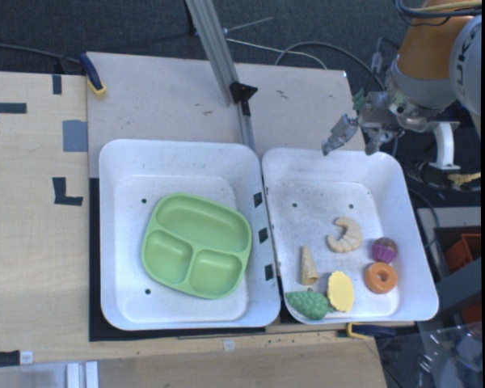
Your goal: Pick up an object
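— So, starting nearest the camera, what is sitting in the right bin (pixel 408 217)?

— Six small food pieces are lying in its front half. Right at the near edge a green leafy piece (pixel 309 304) is touching a yellow piece (pixel 340 291). Just behind them a tan cone-shaped piece (pixel 308 265) is lying, and to the right an orange ring (pixel 381 277) is sitting against a purple piece (pixel 384 250). A pale croissant (pixel 345 235) is lying a little farther back, apart from the rest.

— And the left bin (pixel 117 241)?

— One thing is lying in it: a green divided plate (pixel 196 246) with three compartments, sitting flat and slightly turned.

— How many bins, then?

— Two, white and shallow, lying side by side and touching along the middle, on a tan bench (pixel 32 217).

— Where is the arm?

— One grey arm with an orange band (pixel 436 31) is reaching in from the right. Its gripper (pixel 357 140) is hanging over the far rim of the right bin, well apart from all six pieces.

— Is it holding anything?

— No; the two fingers are standing spread, with nothing between them.

— Anything farther back?

— One slanted metal pole (pixel 214 39) is rising behind the bins, and a few cables (pixel 307 51) are trailing across the dark floor.
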`<state>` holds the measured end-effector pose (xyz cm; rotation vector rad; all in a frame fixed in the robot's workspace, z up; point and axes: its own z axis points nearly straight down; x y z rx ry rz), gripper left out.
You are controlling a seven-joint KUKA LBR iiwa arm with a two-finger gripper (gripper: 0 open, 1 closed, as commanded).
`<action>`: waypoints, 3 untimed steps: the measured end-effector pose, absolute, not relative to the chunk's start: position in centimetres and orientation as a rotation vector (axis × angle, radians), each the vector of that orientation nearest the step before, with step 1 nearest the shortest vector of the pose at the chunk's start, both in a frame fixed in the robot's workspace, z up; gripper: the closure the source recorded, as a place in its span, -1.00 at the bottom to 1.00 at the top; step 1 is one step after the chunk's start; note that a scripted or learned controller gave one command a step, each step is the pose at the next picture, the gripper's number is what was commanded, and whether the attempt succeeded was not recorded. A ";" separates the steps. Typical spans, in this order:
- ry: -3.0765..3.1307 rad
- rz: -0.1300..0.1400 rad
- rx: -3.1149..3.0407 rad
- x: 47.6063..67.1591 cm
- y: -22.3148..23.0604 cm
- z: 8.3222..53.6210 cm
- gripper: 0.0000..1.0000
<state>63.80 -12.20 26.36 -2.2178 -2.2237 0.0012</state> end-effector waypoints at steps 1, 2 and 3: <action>-2.224 0.001 -2.218 63.8 -12.2 26.4 -1.00; -2.221 0.008 -2.218 64.3 -12.5 21.7 -1.00; -2.221 0.008 -2.217 64.5 -12.6 17.3 -1.00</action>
